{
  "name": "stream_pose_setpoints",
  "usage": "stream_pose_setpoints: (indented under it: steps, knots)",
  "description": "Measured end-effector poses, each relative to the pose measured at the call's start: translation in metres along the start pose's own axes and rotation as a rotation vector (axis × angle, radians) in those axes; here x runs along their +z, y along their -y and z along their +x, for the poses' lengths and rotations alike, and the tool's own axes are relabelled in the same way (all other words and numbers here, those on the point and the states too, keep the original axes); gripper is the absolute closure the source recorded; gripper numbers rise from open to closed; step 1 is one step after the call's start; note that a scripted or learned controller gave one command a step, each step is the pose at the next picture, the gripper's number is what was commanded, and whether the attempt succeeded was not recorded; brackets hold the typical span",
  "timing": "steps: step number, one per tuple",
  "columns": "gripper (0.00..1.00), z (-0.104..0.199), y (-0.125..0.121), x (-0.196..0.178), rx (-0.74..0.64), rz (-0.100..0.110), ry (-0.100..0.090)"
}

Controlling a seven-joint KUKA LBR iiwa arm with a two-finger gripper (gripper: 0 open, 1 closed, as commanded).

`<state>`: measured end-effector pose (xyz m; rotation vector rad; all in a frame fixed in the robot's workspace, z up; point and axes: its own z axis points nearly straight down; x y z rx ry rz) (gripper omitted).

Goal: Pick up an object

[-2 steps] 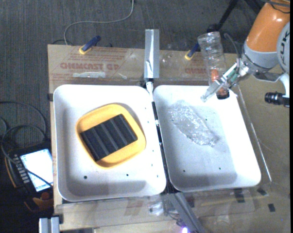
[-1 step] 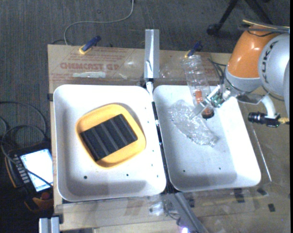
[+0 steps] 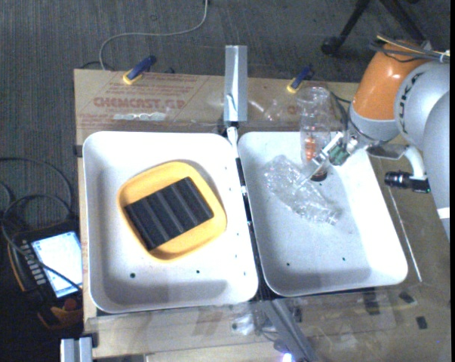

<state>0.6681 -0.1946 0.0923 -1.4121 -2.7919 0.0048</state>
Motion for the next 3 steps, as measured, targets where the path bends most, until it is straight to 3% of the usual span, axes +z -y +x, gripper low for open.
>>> stream_pose_setpoints:
  steps: [1, 2, 3]
  knots:
    - [1.00, 0.002, 0.001, -0.006, 0.001, 0.005, -0.009]
    - [1.00, 0.002, 0.009, 0.000, -0.359, 0.011, 0.013]
    - [1.00, 0.069, -0.039, -0.087, -0.241, -0.010, 0.010]
